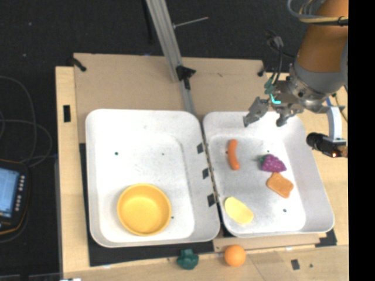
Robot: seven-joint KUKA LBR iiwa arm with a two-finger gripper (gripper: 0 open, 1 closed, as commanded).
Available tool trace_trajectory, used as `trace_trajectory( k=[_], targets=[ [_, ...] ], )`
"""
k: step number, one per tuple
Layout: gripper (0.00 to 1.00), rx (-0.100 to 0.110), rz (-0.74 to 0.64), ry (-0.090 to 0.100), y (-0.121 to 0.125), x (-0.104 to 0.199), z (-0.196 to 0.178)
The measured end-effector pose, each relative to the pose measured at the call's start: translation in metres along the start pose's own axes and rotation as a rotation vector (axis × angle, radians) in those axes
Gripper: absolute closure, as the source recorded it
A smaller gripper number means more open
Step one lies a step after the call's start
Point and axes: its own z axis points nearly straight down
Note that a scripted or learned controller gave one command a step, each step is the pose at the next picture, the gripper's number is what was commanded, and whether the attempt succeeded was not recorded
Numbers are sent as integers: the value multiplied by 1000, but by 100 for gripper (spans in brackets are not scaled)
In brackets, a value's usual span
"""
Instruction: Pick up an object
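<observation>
My gripper [270, 115] hangs open over the far edge of the right bin [304, 212], its two dark fingers spread apart with nothing between them. Below it in that bin lie an orange sausage [234, 154], a purple grape bunch [273, 163], an orange wedge-shaped piece [280, 185] and a pale yellow piece [238, 210]. The sausage is the nearest, a little down and left of the fingers. A yellow bowl [144, 208] sits in the near part of the left bin [105, 133].
A metal pole [170, 40] slants down from the top to the gap between the bins. An orange ball [234, 255] and a small green object [187, 260] lie on the bench in front of the bins. A tablet [10, 195] sits at the far left.
</observation>
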Motion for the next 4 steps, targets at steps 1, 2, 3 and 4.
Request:
trace_trajectory(
  k=[1, 2, 3, 4],
  targets=[
    [0, 4, 3, -2, -3, 0, 42],
    [0, 6, 3, 0, -8, 4, 102],
    [0, 7, 3, -1, -7, -3, 163],
    [100, -1, 8, -1, -5, -4, 148]
  ],
)
